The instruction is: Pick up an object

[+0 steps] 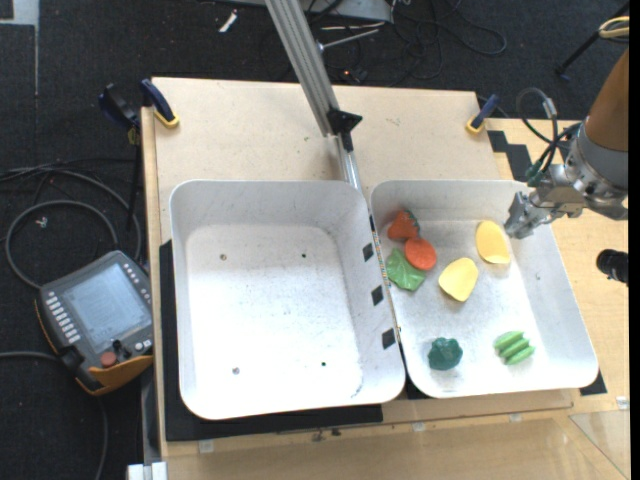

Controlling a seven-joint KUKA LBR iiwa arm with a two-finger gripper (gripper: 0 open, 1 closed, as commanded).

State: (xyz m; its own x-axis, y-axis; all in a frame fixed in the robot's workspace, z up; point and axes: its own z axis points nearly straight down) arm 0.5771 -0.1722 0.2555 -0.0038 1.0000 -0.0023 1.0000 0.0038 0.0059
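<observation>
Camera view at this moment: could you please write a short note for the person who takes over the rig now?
Gripper: at the right bin's upper right, beside the upper yellow piece; nothing visible between its fingers.
Objects, all in the right bin: two orange-red pieces and a green leaf piece by the left wall, a second yellow piece in the middle, a dark green piece and a ridged light green piece near the front.
Done: no object lifted.
Left: grasp and lift one; the upper yellow piece is nearest.

dark carpet floor (70, 88), wooden bench (250, 128), loose cables (40, 228)
</observation>
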